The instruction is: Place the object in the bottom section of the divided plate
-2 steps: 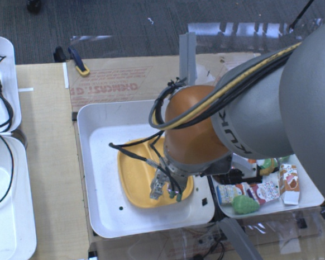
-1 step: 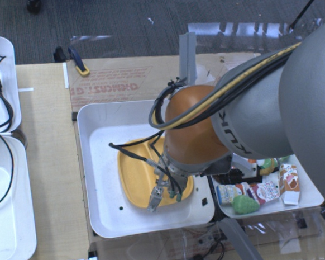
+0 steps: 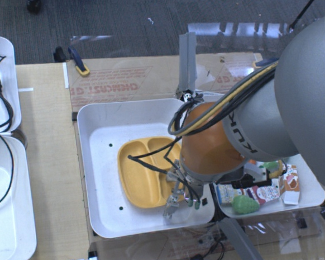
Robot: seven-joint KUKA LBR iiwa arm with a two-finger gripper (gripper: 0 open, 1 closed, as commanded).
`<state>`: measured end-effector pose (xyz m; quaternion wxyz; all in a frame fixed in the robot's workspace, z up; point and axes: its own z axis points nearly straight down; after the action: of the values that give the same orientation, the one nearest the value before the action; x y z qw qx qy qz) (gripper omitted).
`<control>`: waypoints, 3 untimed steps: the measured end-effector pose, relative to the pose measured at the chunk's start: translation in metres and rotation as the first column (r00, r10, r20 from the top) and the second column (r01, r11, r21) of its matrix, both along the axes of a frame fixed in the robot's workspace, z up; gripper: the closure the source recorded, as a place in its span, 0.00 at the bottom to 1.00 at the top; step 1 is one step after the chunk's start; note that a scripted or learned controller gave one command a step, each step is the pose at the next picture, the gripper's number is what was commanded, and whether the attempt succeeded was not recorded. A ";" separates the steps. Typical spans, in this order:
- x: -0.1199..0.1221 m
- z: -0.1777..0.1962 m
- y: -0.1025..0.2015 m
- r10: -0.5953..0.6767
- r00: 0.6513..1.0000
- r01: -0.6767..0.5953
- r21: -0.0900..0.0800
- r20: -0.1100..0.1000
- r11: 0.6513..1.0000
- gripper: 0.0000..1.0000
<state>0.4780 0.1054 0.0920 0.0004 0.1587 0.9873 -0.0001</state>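
Observation:
A yellow divided plate [image 3: 141, 176] lies in the left white bin [image 3: 97, 160], with its raised dividers showing near its top. My gripper [image 3: 175, 201] hangs low over the plate's lower right rim, close to the bin's front wall. The orange band and grey body of the arm hide the plate's right part. I cannot make out any object in the gripper. The plate sections that show are bare.
The right bin [image 3: 311, 202] holds a green lumpy item [image 3: 245, 204], printed cartons [image 3: 257, 192] and a white and orange box [image 3: 290, 184], partly under the arm. Cables [image 3: 148, 158] loop from the wrist over the plate. A cardboard sheet [image 3: 125, 79] lies behind the bins.

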 end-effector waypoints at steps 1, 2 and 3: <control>0.007 0.001 0.047 -0.286 0.958 0.286 -0.004 0.001 0.958 0.00; 0.002 0.007 0.044 -0.292 0.956 0.292 -0.016 -0.018 0.956 1.00; 0.052 0.001 0.025 -0.194 0.981 0.194 -0.002 -0.010 0.981 1.00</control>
<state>0.5296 0.1307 0.0932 -0.0046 0.2542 0.9671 -0.0016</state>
